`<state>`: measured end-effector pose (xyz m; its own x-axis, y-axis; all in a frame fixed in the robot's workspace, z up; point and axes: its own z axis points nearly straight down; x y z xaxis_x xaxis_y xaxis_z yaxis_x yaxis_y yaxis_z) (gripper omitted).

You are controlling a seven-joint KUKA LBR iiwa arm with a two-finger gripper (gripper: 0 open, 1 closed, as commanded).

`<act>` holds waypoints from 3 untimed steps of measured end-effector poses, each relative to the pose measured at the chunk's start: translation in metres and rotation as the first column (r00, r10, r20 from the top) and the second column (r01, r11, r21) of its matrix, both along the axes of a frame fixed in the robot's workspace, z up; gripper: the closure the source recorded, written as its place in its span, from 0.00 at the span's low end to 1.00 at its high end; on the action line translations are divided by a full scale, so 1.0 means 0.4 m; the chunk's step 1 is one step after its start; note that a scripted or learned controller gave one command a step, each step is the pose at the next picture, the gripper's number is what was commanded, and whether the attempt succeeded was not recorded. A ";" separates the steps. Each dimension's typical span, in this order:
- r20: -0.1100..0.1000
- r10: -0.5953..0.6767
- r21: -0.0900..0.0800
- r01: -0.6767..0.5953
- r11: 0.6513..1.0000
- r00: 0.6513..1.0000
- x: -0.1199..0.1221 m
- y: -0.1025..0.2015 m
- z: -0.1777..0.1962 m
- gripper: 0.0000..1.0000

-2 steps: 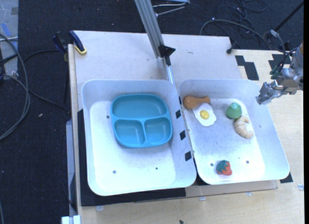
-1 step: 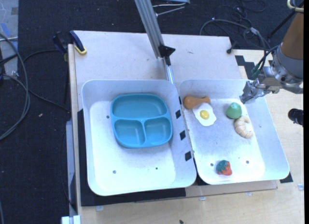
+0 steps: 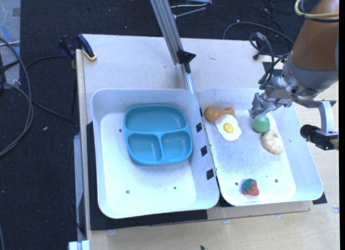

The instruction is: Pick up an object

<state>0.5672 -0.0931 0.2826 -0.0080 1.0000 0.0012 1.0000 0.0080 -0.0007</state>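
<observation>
Hand [image 3: 262,110] hovers right over the green ball [image 3: 261,124], grip impossible to tell; croissant [image 3: 271,141] just beside, fried egg [image 3: 229,129] and drumstick [image 3: 217,113] nearby.

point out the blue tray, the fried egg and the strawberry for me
blue tray [image 3: 141,120], camera view, on its upper left compartment
fried egg [image 3: 229,129], camera view, on the yellow yolk
strawberry [image 3: 249,187], camera view, on its red body
</observation>
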 end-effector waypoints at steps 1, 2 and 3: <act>-0.001 0.000 0.000 0.000 1.000 1.000 -0.009 0.130 -0.003 1.00; 0.000 0.000 0.000 0.000 1.000 1.000 -0.003 0.253 -0.012 1.00; 0.000 0.000 -0.001 0.000 1.000 1.000 0.019 0.386 -0.039 1.00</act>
